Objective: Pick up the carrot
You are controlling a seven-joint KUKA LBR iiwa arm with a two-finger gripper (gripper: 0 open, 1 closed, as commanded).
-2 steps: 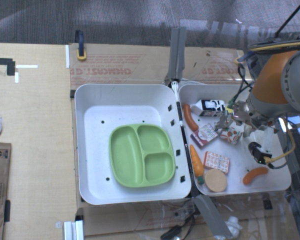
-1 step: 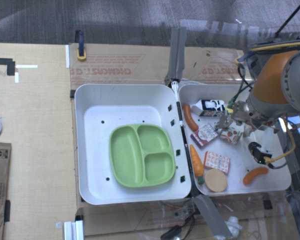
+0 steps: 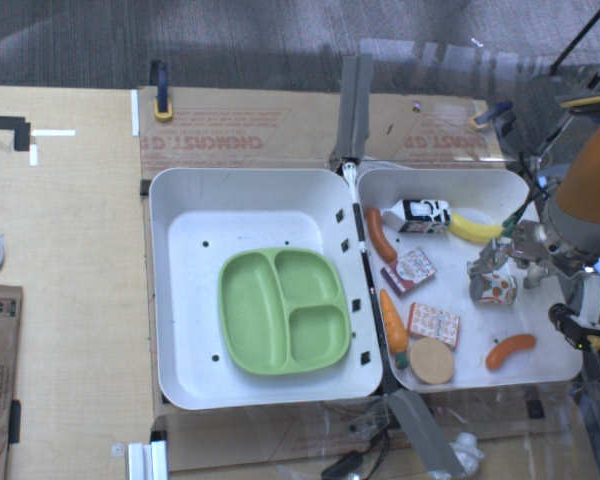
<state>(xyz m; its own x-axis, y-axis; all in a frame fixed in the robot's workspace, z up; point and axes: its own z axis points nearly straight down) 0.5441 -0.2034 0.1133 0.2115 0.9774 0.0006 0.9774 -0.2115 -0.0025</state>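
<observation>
Camera view, my end effector (image 3: 493,268) low in right bin (image 3: 540,368), finger opening not discernible, carrot (image 3: 394,323) well apart by the bin's left wall.

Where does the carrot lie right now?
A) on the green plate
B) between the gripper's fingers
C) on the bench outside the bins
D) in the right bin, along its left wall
D: the carrot lies on the floor of the right bin, against its left wall, well apart from the gripper.

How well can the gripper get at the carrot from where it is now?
Probably yes: the carrot lies uncovered by the right bin's left wall, but that wall and the round cookie crowd it, and the gripper is across the bin.
</observation>
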